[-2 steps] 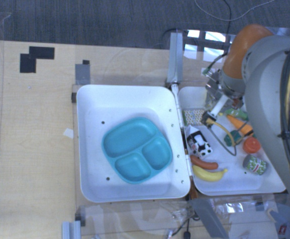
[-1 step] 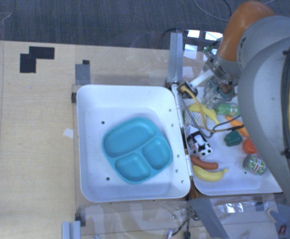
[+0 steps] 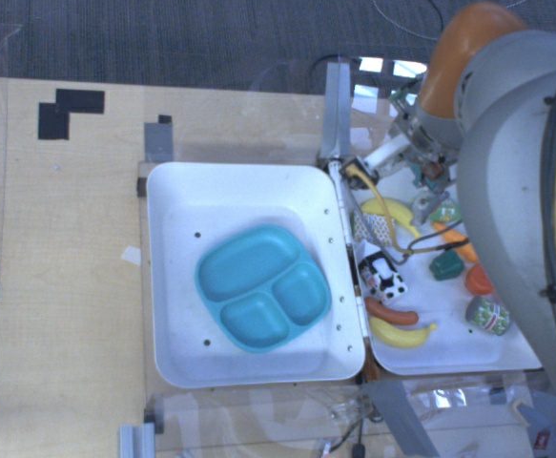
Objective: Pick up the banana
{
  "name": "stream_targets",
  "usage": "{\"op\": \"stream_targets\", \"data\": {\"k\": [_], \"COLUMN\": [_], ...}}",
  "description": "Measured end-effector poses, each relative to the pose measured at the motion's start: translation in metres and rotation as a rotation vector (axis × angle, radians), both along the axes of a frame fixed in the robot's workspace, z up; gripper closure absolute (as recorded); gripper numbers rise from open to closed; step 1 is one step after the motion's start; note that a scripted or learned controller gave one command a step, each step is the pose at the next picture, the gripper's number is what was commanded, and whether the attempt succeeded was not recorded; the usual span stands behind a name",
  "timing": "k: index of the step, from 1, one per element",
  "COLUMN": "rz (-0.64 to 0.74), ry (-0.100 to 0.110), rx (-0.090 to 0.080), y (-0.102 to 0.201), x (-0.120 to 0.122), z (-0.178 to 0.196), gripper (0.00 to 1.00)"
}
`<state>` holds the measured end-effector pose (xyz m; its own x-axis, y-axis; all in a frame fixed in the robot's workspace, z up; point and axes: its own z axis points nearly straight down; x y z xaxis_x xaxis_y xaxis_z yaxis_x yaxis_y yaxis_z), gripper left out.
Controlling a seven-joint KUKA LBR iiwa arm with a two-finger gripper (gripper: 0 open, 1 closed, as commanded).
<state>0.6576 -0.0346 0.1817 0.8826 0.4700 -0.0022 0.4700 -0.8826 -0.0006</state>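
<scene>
While the grey arm (image 3: 525, 160) reaches in from the right and covers much of the right bin (image 3: 449, 356), its orange band (image 3: 459, 51) sits above the bin's far end and the gripper (image 3: 428, 191) hangs low over that bin's upper half. Whether the pincer is spread or pressed together cannot be told; the parts there are small and cluttered, and nothing is seen pinched in it.

There are 2 bananas in the right bin. The near banana (image 3: 401, 333) lies flat close to the bin's front edge, curved, with its stem pointing right. A red sausage (image 3: 392, 313) lies just behind it, touching or nearly touching. The far banana (image 3: 392, 214) lies near the bin's left wall, just left of the gripper, partly under a yellow cable (image 3: 380, 208) that runs down from the wrist.

Between the 2 bananas sits a black-and-white toy (image 3: 384, 275) against the left wall. Further right are a green block (image 3: 446, 267), an orange piece (image 3: 461, 249) just behind it, a red-orange ball (image 3: 477, 281) and a speckled can (image 3: 488, 315), all beside the arm's edge.

The left bin (image 3: 173, 284) holds a blue plate (image 3: 263, 286) with 3 compartments, lying near the middle. Both bins stand side by side on the pale wooden bench (image 3: 58, 284).
</scene>
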Motion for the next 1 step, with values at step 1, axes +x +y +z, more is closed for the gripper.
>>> {"op": "stream_targets", "data": {"k": [1], "rz": [-0.014], "ry": [0.001], "rx": [0.0], "y": [-0.0155], "x": [-0.0009], "z": [-0.0003], "gripper": [0.0]}}
